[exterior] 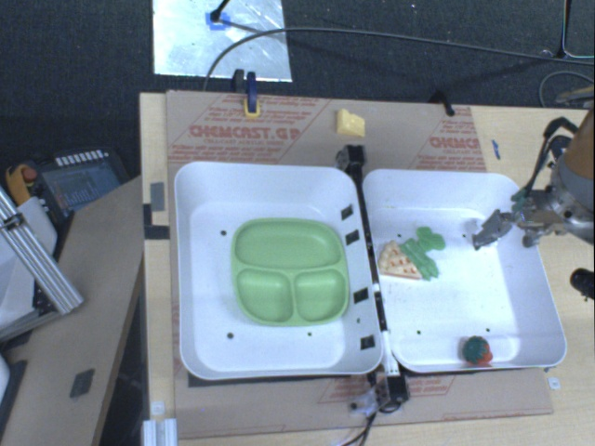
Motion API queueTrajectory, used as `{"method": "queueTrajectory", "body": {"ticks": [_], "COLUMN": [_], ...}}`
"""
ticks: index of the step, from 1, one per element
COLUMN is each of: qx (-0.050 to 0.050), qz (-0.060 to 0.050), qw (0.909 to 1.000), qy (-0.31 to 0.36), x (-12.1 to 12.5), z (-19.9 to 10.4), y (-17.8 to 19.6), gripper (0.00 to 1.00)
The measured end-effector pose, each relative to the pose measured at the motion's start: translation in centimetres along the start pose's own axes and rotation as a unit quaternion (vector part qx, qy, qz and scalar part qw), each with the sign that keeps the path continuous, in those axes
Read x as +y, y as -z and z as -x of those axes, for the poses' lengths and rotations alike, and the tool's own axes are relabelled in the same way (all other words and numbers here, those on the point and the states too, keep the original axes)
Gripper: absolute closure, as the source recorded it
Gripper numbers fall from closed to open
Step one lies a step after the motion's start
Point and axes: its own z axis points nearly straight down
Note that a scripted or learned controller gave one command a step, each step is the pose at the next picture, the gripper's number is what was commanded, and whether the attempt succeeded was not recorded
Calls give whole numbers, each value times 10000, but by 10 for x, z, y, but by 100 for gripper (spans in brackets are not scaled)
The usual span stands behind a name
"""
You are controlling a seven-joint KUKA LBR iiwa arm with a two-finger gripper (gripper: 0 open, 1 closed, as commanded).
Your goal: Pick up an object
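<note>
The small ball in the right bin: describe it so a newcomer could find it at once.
Start at the right bin. Near its front edge lies a small ball, alone. It is round, green and red, whereas the green toy and waffle piece sit touching near the divider.

White bins — two are counted: left bin (200, 249), right bin (530, 295). One green divided plate (286, 269) is held in the left. Three items are held in the right — one waffle piece (398, 262), one green leafy toy (428, 247), one small green-and-red ball (477, 349).
</note>
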Motion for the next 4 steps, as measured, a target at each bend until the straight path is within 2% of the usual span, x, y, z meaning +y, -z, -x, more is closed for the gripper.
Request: {"method": "queueTrajectory", "body": {"ticks": [1, 4], "qx": [-13, -5], "qz": [55, 35], "qw": [10000, 10000], "qy": [14, 4], "x": [3, 4], "z": [0, -1], "y": [6, -128], "gripper": [0, 0]}}
